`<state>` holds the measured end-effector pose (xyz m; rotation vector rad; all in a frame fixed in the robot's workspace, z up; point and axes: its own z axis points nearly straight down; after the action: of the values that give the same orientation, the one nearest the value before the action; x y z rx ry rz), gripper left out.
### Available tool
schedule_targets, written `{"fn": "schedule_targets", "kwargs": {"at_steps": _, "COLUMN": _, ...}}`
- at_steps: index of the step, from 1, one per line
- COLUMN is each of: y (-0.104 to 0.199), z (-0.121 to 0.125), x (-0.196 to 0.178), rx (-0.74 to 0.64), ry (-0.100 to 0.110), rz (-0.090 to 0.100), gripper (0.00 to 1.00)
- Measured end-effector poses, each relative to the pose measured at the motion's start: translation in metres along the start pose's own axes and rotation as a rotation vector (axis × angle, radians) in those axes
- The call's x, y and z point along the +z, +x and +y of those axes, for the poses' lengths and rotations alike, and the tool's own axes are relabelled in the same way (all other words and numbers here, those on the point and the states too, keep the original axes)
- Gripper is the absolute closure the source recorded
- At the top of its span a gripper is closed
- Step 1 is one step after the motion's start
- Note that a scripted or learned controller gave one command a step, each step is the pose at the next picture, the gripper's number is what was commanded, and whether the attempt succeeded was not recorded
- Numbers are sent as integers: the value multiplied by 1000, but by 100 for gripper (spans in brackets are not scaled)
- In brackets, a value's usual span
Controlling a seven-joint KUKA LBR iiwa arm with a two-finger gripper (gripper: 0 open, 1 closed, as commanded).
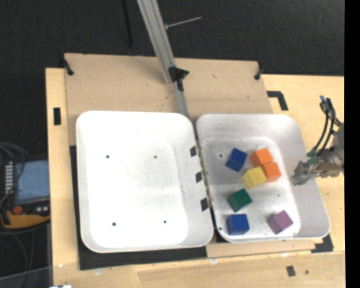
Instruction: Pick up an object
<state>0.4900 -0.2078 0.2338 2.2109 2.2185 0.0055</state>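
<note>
Arm: you see it low at the right bin's (300, 137) right rim | gripper (301, 174): grip state unreadable | blocks: orange block (264, 162) nearest, others inside that bin, none touched

Left bin (135, 179): bare white floor
Right bin (288, 131): two blue cubes (236, 159) (237, 223); two orange cubes (263, 157) touching; yellow cube (254, 177) against them; green cube (239, 199); purple cube (280, 221)
Gripper (302, 174): at the right bin's right rim; nothing seen between its fingers
</note>
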Motion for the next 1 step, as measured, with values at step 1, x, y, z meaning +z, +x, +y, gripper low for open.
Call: {"fn": "schedule_targets", "kwargs": {"at_steps": 1, "y": -1, "z": 1, "x": -7, "rx": -2, "ry": 6, "rz": 3, "gripper": 100}}
